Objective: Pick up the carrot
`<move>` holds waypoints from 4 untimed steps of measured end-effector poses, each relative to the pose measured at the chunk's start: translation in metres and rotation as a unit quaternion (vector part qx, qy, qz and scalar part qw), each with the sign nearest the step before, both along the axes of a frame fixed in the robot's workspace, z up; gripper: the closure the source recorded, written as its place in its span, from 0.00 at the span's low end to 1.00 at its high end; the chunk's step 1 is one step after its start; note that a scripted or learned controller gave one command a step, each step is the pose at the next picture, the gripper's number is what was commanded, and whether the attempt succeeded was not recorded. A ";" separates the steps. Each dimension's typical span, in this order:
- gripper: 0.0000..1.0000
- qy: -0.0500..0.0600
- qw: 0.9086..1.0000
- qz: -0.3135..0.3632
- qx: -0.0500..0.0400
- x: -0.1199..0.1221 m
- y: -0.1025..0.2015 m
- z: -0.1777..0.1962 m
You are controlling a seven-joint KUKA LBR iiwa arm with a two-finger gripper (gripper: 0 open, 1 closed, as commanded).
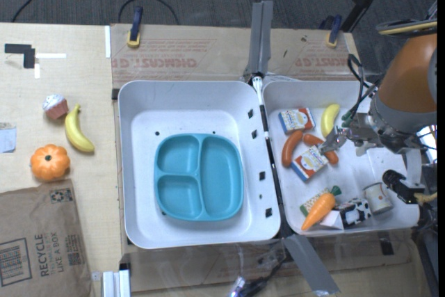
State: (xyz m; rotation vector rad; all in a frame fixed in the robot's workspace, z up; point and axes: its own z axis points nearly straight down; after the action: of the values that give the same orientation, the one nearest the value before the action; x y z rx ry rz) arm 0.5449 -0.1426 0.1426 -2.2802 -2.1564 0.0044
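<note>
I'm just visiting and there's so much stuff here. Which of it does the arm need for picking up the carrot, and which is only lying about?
Needed for the job:
- carrot, right bin
- gripper, over that bin

Just lying about:
- blue divided plate, left bin
- small banana, hot dog and two food cartons, right bin
- banana, pumpkin and cupcake on the bench
</note>
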 end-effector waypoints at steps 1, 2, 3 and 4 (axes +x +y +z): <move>0.00 -0.006 0.947 0.320 -0.001 -0.047 -0.018 -0.047; 0.00 -0.010 0.851 0.526 -0.006 -0.060 0.020 -0.045; 1.00 -0.008 0.851 0.525 -0.002 -0.062 0.022 -0.037; 1.00 -0.003 0.751 0.660 0.000 -0.066 0.063 0.049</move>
State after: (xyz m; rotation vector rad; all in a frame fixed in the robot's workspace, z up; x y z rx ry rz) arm 0.4790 -0.0800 0.1915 -0.2903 -3.1311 -0.0014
